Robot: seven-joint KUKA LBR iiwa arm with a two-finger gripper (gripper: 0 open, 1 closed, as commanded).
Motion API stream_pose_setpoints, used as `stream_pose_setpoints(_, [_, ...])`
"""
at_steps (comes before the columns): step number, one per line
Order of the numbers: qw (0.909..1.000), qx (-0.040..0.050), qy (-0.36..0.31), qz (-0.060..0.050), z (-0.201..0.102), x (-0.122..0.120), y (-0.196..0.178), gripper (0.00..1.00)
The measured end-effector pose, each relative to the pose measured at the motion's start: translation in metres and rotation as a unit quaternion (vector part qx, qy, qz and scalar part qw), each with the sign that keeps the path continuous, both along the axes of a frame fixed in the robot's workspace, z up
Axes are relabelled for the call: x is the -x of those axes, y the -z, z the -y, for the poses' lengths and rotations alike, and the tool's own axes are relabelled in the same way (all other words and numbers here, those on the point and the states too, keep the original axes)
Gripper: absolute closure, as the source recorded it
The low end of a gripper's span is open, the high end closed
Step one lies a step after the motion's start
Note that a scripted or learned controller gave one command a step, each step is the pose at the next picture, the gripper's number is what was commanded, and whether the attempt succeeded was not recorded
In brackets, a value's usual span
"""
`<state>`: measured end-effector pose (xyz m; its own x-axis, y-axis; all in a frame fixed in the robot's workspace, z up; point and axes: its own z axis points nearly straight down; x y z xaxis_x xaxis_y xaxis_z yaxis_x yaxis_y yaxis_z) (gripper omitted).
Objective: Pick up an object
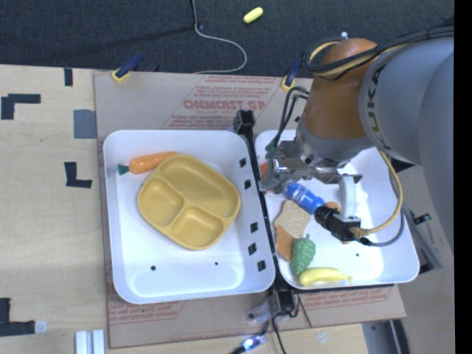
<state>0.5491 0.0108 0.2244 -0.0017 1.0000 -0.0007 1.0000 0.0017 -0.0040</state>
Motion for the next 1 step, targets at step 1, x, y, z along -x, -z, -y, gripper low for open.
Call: stream_pose_setpoints(1, [1.0000, -0.0005, 0.000, 0.001, 0.0082, 0.0031, -0.0098, 1.00])
